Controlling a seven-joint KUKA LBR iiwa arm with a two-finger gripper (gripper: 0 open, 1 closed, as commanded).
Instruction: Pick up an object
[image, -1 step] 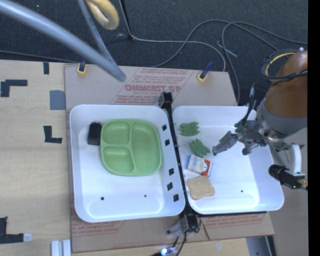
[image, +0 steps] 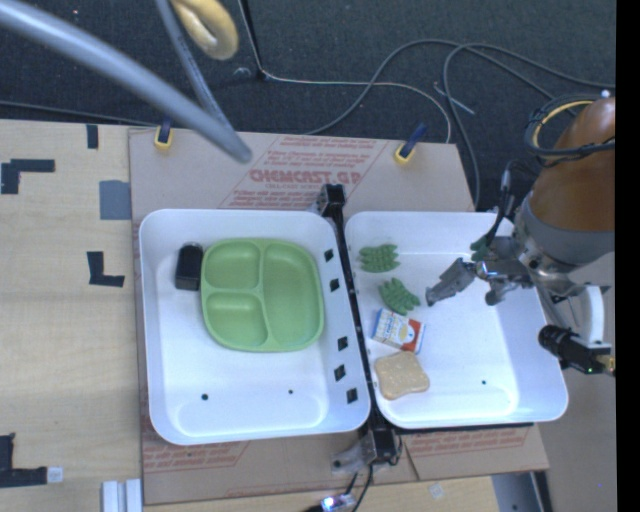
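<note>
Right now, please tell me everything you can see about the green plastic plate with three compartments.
The green plastic plate with three compartments is pale green, roughly square with rounded corners, and looks like smooth moulded plastic. Raised ridges split it into two smaller sections at the top and one wider section below. It lies flat, right side up, in the left white bin, slightly turned. A small black block sits against its left edge. Its compartments hold nothing.

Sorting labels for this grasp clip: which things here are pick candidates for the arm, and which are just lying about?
Candidates, right bin: two green leafy pieces, small carton, bread slice; gripper above the bin.

Lying about, left bin: green divided plate, black block.
</note>
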